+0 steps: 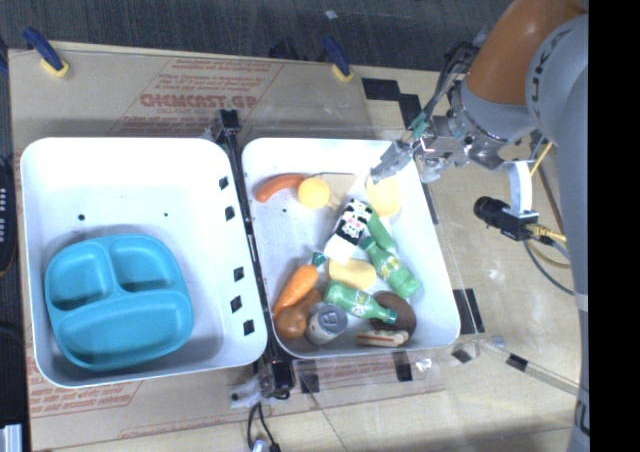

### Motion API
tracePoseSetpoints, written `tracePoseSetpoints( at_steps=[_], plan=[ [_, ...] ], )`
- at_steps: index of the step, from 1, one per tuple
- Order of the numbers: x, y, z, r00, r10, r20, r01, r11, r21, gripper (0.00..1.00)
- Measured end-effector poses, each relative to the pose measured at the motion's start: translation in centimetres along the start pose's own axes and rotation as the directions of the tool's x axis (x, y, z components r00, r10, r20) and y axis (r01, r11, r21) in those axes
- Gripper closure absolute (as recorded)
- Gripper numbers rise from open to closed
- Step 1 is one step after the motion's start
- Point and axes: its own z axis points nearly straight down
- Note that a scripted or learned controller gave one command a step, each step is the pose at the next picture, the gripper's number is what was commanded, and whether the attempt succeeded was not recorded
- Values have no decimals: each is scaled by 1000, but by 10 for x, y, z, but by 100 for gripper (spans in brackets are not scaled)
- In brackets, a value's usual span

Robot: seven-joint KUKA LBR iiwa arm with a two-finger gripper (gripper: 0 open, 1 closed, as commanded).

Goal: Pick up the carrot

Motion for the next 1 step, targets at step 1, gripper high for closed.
tracePoseSetpoints(
  at_steps=[1],
  plan=[
    [35, -41, 122, 998, -63, -1, 63, 998, 4, 0]
  ],
)
